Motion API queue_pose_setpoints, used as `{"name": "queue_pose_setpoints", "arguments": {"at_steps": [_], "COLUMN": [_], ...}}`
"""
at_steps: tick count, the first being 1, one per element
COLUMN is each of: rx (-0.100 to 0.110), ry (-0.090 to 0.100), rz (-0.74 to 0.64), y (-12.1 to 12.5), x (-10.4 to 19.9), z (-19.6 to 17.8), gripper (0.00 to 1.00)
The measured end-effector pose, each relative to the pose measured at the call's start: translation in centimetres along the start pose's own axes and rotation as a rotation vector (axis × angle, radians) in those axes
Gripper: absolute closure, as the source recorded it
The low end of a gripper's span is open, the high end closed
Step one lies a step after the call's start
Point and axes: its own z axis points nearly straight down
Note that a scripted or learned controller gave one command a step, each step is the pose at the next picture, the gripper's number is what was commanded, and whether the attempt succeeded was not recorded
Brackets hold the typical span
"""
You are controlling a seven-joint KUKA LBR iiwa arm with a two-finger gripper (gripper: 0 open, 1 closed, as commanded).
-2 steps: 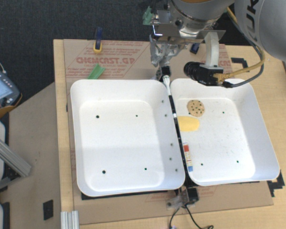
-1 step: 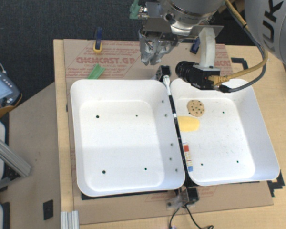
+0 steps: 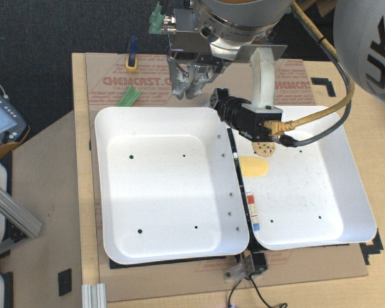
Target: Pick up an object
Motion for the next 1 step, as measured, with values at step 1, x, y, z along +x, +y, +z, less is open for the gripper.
{"name": "queue_pose_setpoints", "arguments": {"at_steps": [1], "rx": [0.004], "ry": [-0.003], "rz": [0.006], "y": [0.2], "x": [-0.27], "z": [0.28], "gripper": [0.0]}}
